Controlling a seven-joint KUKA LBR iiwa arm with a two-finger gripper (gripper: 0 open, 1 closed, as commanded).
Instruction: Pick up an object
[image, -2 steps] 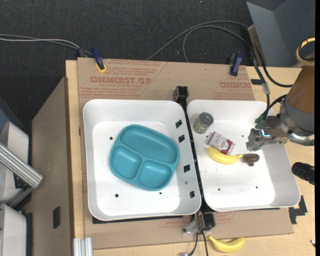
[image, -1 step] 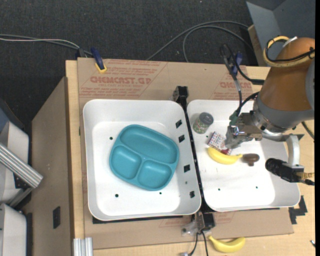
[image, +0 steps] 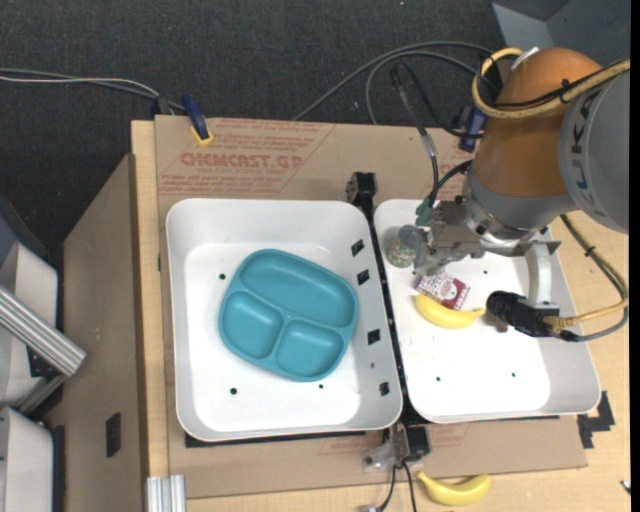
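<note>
Left bin (image: 190, 300): teal tray (image: 288, 313). Right bin (image: 500, 395): banana (image: 447, 315), red pack (image: 447, 289) (touching), front half open. Claw (image: 435, 262) state unclear.

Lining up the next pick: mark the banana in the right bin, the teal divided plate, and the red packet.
banana (image: 447, 315): camera view, middle of its yellow curve.
teal divided plate (image: 288, 314): camera view, central ridge between compartments.
red packet (image: 449, 291): camera view, its red-and-white face.
</note>
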